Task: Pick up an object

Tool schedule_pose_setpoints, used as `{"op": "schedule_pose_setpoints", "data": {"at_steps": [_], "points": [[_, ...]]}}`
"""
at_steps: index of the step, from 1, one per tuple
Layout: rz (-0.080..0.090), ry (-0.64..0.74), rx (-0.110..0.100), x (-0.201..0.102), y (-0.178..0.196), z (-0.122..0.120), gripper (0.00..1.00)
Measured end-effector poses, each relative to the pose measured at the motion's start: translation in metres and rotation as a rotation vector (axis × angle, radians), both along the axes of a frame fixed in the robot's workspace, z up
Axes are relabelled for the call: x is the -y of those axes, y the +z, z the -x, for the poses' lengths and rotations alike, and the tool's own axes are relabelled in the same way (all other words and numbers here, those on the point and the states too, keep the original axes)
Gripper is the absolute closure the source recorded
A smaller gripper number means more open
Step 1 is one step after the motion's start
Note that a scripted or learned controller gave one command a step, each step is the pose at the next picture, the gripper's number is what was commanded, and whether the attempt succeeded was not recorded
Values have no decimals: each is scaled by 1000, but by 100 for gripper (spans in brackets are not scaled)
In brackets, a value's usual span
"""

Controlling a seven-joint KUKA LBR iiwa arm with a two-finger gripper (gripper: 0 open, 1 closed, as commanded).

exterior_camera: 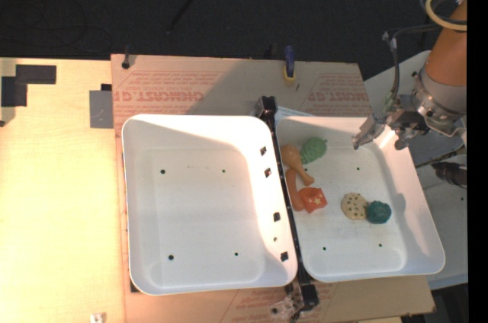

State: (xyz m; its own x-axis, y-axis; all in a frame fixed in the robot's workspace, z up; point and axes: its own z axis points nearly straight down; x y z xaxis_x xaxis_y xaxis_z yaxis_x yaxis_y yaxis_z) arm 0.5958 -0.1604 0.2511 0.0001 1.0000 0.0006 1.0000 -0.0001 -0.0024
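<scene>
Several small objects lie in the right bin (412, 245): a green lumpy piece (313, 149), an orange elongated piece (296, 164), a red block (312, 199), a beige speckled round piece (352, 206) and a teal ball (378, 212). My gripper (379, 132) hangs over the bin's far right rim, above and to the right of the objects. Its fingers stand apart with nothing between them.
The left bin (152, 161) sits beside the right one on a cardboard sheet (198, 89). A black clip strip (278, 199) runs between the bins. Pale bench surface (53, 199) extends to the left. A blue clamp (289, 62) sticks up at the back.
</scene>
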Motion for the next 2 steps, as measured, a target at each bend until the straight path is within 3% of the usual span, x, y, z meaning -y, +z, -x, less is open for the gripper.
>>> {"op": "schedule_pose_setpoints", "data": {"at_steps": [1,2], "points": [[5,4,17,-14,296,-48,0],[1,9,-3,-15,296,-49,100]]}}
